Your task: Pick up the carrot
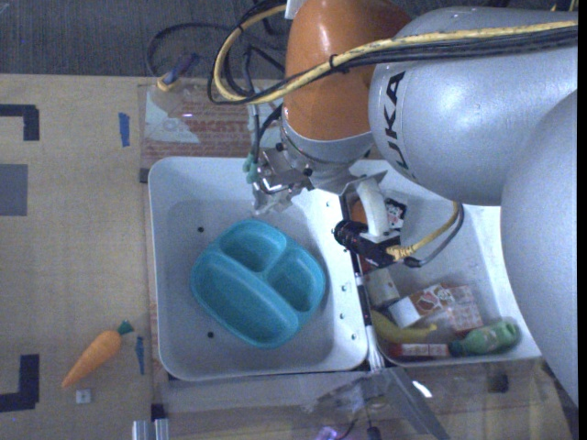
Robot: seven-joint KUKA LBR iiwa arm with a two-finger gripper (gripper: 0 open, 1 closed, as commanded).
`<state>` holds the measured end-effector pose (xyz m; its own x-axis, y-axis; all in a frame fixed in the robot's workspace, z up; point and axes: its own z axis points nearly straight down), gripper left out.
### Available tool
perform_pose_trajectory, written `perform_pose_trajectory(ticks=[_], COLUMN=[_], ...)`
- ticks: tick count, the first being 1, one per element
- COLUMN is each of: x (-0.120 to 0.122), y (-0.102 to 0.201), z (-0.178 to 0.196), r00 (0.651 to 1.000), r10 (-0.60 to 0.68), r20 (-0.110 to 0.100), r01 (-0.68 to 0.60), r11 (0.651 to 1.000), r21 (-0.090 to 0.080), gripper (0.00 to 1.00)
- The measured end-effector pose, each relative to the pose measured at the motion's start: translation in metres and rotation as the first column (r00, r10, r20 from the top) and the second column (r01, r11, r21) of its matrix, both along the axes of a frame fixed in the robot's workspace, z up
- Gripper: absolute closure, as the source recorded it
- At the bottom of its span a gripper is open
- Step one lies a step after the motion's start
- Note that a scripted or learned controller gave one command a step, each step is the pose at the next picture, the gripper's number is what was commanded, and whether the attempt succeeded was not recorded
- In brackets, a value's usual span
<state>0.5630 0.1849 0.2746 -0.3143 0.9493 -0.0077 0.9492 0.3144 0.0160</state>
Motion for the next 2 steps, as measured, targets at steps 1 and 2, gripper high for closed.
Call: perform_pose_trajectory(ticks=[1, 2], x=[0.001, 0.001], y=[0.001, 0.002], z=[0.01, 0.02], r00=[1.0, 1.0], r10=[0.002, 0.005], r20=[0.003, 0.006], r01=[-0.002, -0.005], r11=[1.0, 1.0], r21=[0.0, -0.001], gripper=[1.0, 1.0])
